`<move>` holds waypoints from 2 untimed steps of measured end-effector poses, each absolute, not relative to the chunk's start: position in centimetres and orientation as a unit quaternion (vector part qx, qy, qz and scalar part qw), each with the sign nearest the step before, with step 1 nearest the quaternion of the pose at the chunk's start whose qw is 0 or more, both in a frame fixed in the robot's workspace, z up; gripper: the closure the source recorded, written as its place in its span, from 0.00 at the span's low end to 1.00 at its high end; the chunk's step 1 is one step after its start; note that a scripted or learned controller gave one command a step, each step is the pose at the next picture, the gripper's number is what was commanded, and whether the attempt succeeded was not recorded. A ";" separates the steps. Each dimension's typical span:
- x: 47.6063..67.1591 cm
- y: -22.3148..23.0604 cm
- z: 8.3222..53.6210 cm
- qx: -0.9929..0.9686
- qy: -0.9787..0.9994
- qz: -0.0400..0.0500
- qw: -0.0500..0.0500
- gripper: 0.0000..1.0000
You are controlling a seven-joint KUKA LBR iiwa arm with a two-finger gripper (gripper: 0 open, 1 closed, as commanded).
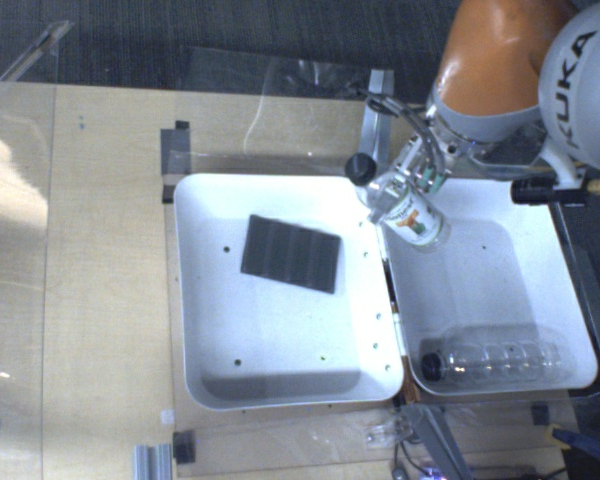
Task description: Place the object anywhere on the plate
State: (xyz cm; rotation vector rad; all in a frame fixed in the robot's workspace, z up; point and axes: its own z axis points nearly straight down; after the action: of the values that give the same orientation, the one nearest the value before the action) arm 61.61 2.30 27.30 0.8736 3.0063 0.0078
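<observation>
The plate (290,253) is a dark grey ribbed rectangle lying flat in the upper left part of the left bin (210,368). My gripper (400,200) hangs over the top of the wall between the two bins, just right of the plate. Its fingers are shut on a small clear container (420,224) with orange and green marks, which sticks out below the fingertips over the right bin's upper left corner. The container is off the bin floor, and part of it is hidden by the gripper.
A large clear plastic bottle (495,360) with a dark cap lies on its side along the front of the right bin (570,298). A metal post (376,118) stands behind the bins near the gripper. The arm's orange band (495,38) looms over the upper right.
</observation>
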 end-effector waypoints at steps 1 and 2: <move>65.9 1.5 29.4 0.126 0.992 0.002 0.006 1.00; 62.0 -2.1 34.3 0.083 0.997 0.001 0.006 1.00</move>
State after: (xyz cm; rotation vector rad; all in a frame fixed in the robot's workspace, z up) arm 62.01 -2.09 34.29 0.2585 3.1181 0.0029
